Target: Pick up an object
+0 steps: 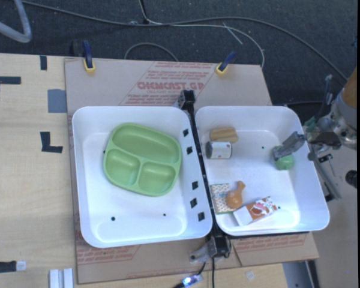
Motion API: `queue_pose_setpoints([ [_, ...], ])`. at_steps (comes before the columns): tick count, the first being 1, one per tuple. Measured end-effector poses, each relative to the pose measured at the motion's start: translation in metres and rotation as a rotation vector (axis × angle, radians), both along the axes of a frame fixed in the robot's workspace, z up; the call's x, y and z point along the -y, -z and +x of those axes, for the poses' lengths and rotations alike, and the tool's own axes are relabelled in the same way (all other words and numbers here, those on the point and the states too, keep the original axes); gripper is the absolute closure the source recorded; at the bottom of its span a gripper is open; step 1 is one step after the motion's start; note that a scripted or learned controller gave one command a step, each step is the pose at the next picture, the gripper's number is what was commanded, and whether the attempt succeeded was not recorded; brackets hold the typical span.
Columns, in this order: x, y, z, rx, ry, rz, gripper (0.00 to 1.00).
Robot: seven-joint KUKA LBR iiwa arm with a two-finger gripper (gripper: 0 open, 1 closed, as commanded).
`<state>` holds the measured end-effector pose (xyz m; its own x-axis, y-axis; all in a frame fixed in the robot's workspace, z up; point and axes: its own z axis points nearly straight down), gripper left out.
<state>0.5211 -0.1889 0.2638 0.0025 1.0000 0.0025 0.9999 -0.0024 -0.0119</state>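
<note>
At right bin's far edge, fingers touch small green block; grip state unclear.

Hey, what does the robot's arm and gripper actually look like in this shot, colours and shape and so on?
The arm comes in at the view's right edge: a bulky grey body with an orange patch above the wrist. The wrist section is pale grey metal with darker fittings and a small teal piece on its side. The gripper ends in slim dark grey fingers. A thin dark rod sticks up beside the wrist.
</note>
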Motion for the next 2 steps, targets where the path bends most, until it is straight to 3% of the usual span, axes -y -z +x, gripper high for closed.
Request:
queue_pose_setpoints([
  [1, 0.000, -0.006, 0.002, 0.010, -0.003, -0.003, 0.00],
  [2, -0.001, 0.038, 0.004, 0.006, -0.003, -0.003, 0.00],
])
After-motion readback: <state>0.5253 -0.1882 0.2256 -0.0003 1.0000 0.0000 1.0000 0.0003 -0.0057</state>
